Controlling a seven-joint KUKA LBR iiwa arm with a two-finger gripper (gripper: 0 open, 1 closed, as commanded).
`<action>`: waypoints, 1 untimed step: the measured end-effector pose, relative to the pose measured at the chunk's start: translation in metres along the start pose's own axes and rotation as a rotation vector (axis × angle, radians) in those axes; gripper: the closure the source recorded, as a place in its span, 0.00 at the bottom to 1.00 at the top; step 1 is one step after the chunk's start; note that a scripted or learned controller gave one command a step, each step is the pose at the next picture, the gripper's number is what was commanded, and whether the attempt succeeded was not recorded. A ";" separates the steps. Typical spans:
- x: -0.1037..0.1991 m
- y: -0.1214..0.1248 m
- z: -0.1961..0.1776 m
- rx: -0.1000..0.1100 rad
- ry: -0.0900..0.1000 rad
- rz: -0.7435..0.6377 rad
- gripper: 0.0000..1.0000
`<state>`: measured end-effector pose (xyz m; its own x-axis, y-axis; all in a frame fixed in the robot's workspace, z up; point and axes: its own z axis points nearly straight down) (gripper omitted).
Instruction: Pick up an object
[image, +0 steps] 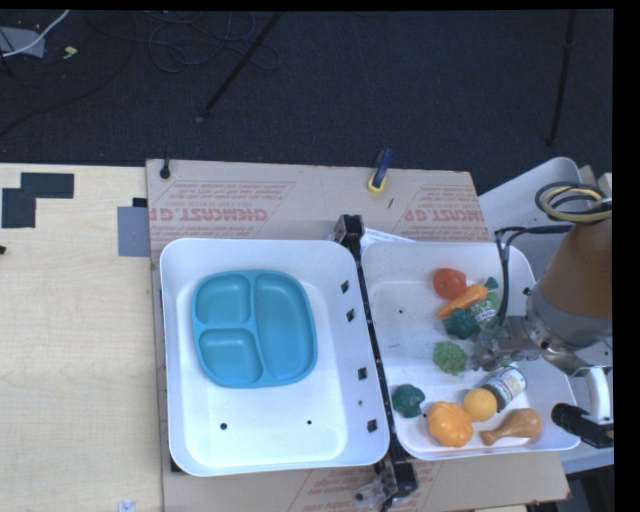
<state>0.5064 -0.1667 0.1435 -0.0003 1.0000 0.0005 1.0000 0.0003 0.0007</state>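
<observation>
Toys are lying in the right bin (400, 290), and the robot arm (580, 275) is reaching in over them from the right. The hand (497, 347) is hanging low in the middle of that bin, just beside a light green toy (450, 356) and just above a small bottle (505, 384) that is lying on its side. I cannot tell what the hand is doing, because it is dark and blurry.

Near the top of the pile a red toy (449, 281) is sitting, with an orange carrot (464, 299) touching it and a dark green leafy toy (462, 322) right under that. Along the bottom edge a dark green lump (408, 400) is sitting alone, then a big orange fruit (450, 424), a smaller yellow ball (480, 403) and a tan drumstick (512, 427).

The left bin (260, 440) is holding a blue plate (254, 328) with three parts. Both bins are resting on brown cardboard (250, 205) on the worktop (70, 340).
</observation>
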 end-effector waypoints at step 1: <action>0.002 -0.001 -0.063 -0.003 -0.001 -0.001 1.00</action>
<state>0.5055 -0.1648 0.2064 -0.0008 1.0000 -0.0005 1.0000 0.0008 0.0034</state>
